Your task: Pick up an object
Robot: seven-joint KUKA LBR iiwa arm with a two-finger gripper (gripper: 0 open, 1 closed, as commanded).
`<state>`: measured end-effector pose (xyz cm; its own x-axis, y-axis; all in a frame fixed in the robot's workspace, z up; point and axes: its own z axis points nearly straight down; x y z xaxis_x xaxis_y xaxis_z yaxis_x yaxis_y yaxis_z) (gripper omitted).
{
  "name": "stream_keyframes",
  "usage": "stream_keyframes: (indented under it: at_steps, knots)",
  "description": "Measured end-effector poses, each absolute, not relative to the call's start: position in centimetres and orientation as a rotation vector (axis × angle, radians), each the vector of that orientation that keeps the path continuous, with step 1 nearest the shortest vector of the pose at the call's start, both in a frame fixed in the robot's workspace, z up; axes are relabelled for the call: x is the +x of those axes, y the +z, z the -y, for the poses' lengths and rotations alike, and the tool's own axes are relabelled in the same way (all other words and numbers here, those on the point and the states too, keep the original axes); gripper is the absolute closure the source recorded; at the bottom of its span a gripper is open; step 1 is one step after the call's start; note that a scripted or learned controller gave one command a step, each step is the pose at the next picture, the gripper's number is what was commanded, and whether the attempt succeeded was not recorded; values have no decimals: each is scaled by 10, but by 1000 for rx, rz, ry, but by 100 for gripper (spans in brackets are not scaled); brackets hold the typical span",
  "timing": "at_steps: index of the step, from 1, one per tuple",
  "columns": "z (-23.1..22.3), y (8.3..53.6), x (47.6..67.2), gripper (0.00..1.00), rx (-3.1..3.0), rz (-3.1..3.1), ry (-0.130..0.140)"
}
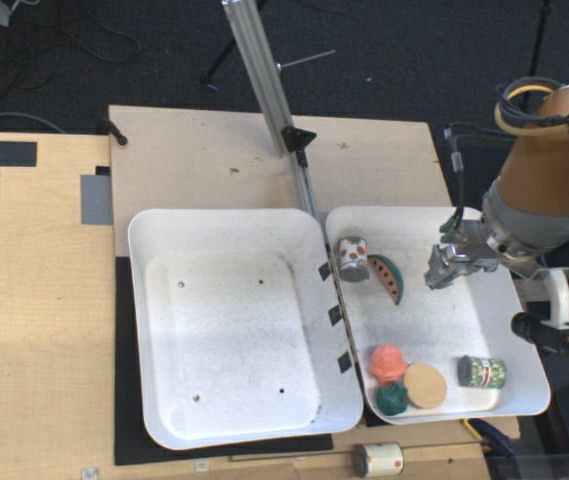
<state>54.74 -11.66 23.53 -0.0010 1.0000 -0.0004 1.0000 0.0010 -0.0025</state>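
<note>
The right bin holds several objects. A small can with a red and white label lies near its left wall, with a watermelon slice beside it. Toward the front sit a pink-orange lump, a dark green piece, a tan round disc and a green-labelled can on its side. My gripper hangs over the bin's right half, to the right of the watermelon slice, with nothing seen between its fingers.
The left bin lies beside the right one, parted by a divider with black clips. A slanted aluminium beam rises behind the bins. A small cylinder lies on the bench in front.
</note>
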Motion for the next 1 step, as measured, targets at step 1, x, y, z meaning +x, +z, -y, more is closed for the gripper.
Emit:
stream_keyframes:
  at_steps: [1]
  knots:
    - [67, 241, 561, 100, -2212, 2223, 4]
